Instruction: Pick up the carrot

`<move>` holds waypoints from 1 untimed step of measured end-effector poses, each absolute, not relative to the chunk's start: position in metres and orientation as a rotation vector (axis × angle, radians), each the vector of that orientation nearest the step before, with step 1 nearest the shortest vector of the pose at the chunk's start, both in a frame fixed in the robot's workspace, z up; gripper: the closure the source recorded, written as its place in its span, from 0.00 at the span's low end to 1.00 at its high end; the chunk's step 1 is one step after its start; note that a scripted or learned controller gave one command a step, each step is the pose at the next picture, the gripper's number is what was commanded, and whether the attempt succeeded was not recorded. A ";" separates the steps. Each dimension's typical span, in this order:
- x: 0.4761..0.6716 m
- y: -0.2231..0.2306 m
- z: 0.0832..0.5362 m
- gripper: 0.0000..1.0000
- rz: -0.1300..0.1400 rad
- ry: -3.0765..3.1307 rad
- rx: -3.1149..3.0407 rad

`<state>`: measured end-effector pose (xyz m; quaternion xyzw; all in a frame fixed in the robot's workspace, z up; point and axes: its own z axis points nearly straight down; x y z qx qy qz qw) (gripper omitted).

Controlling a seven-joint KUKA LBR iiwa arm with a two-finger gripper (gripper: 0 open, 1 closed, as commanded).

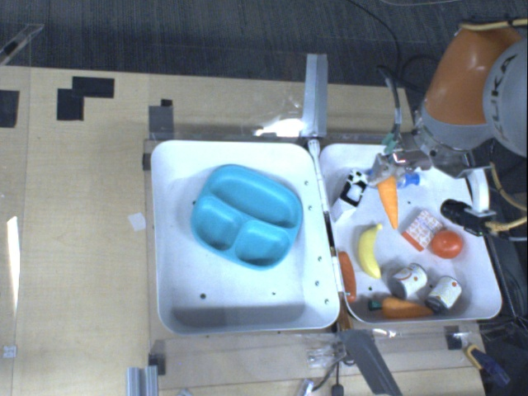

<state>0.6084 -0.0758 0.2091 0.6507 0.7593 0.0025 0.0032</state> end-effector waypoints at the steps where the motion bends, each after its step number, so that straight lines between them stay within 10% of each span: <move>1: 0.605 -0.082 0.251 1.00 0.007 2.117 2.313</move>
